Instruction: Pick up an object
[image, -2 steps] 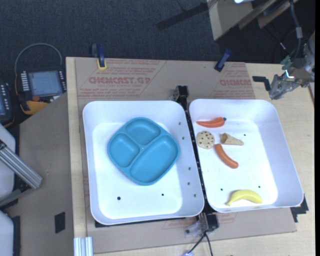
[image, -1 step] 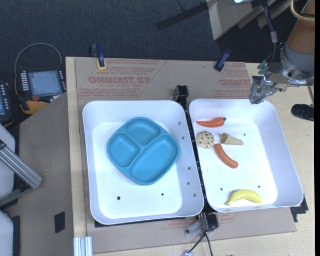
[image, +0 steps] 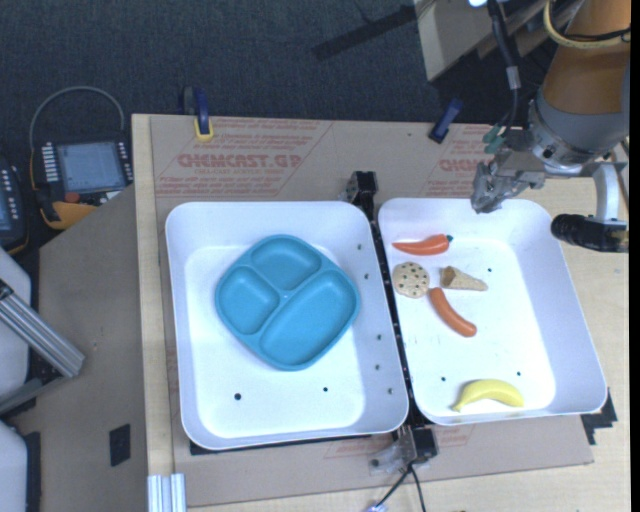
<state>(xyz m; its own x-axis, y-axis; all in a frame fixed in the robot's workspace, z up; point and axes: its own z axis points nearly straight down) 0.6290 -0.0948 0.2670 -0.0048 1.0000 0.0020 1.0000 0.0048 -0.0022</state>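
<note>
Nearest the camera, a banana (image: 488, 395) is lying by the right bin (image: 570, 290)'s front edge. Gripper (image: 487, 197) is hovering over its back edge, unladen; chilli (image: 422, 244) lying closest. Descending there risks striking the rim.

The grey arm (image: 585, 90) reaches in from the right, its gripper (image: 487, 197) pointing downward.
</note>
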